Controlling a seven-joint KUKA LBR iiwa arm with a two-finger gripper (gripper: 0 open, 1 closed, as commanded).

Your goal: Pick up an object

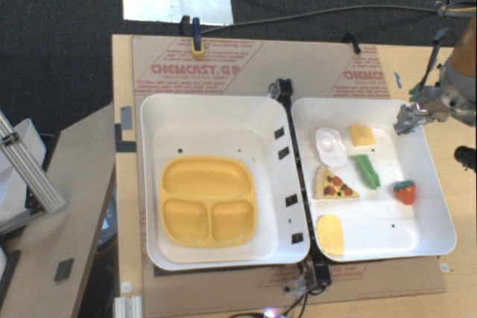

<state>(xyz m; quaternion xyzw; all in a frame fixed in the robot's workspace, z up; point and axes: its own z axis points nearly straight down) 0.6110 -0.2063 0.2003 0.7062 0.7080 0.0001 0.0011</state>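
The right white bin (436, 223) holds several toy foods: a white fried egg (330, 145), a yellow block (362, 135), a green pod (367, 170), a pizza slice (335, 184), a red strawberry (405, 191) and a pale yellow piece (330, 233). My gripper (408, 120) hangs over the bin's far right corner, to the right of the yellow block and above the strawberry. Nothing shows in its grasp.
The left white bin (156, 123) carries a yellow divided tray (209, 199). A black divider with clips (292, 175) runs between the bins. A cardboard sheet (223, 63) lies under both. A cable (320, 11) crosses behind, and a metal rail (26, 167) stands at the far left.
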